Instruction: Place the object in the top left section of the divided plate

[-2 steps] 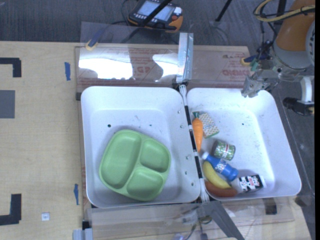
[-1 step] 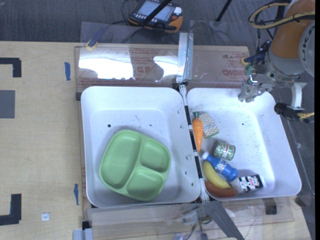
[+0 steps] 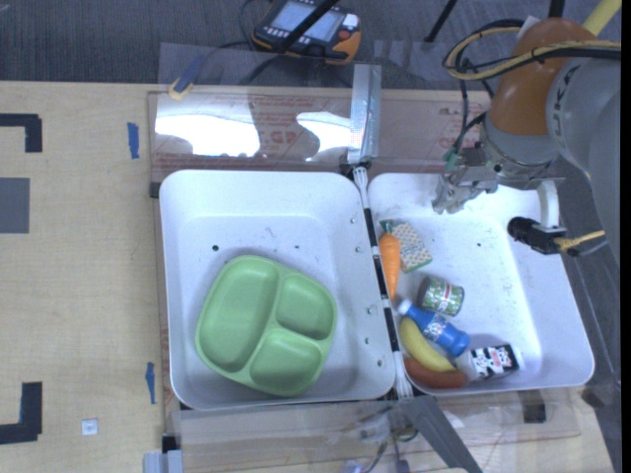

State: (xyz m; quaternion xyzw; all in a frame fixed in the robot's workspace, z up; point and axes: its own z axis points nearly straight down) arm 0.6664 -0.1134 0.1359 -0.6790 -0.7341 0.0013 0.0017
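Green divided plate (image 3: 266,325) sits in your left bin (image 3: 187,205) | candidate objects — carrot (image 3: 390,260), can (image 3: 441,297), banana (image 3: 422,347) — lie in right bin (image 3: 562,304), nearer than gripper (image 3: 452,201) | gripper hangs over right bin's far edge, opening not discernible

You are looking down from a single fixed camera mounted above the bench (image 3: 69,264), tilted at a slant rather than straight overhead. It faces the two white bins, with the left bin (image 3: 187,205) holding the middle of the frame and the right bin (image 3: 562,313) just beside it, toward the right side. The far rim of the left bin sits higher in your frame, the near rim lower. You stand far enough back to take in both bins whole, a broad stretch of bench left of the left bin, and a strip of dark floor (image 3: 99,18) beyond its far rim. The arm (image 3: 552,97) enters from the right, past the right bin.
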